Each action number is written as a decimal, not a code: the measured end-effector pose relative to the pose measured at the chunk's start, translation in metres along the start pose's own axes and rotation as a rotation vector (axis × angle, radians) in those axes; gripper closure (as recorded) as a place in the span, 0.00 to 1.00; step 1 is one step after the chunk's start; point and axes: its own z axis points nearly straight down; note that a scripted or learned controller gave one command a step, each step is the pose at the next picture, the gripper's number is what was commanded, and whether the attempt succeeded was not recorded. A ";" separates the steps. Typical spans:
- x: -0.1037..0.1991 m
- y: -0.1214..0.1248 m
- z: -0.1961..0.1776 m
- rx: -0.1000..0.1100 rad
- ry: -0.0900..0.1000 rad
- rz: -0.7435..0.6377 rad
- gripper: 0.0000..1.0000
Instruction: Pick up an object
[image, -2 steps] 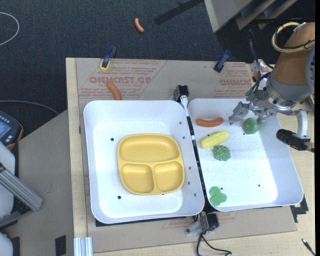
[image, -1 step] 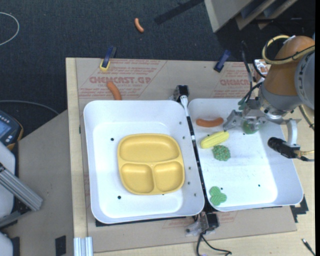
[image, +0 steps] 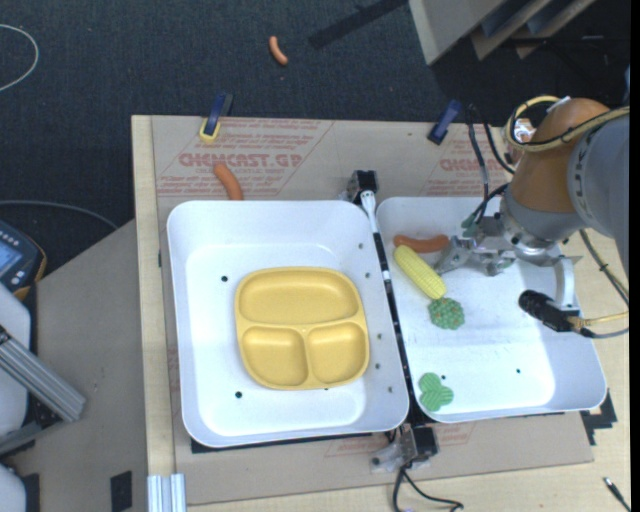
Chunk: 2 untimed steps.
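In the right bin (image: 560, 385) lie a yellow corn cob (image: 419, 272), an orange-red sausage (image: 421, 242) just behind it, a green broccoli piece (image: 447, 314) and a smaller green piece (image: 435, 391) near the front rim. My gripper (image: 462, 252) hangs low over the back of this bin, just right of the sausage and the corn's far end. The grey arm with its orange band (image: 555, 150) comes in from the right. Nothing is visibly held.
The left bin (image: 200, 330) holds a yellow divided plate (image: 300, 326). Another orange sausage (image: 229, 181) lies on the cardboard behind the left bin. A black cable plug (image: 545, 309) hangs from the arm over the right bin. Clamps stand at the board's back edge.
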 end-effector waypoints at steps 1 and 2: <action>0.000 0.002 -0.014 -0.007 -0.001 0.001 1.00; 0.001 -0.006 -0.074 -0.012 -0.003 0.001 1.00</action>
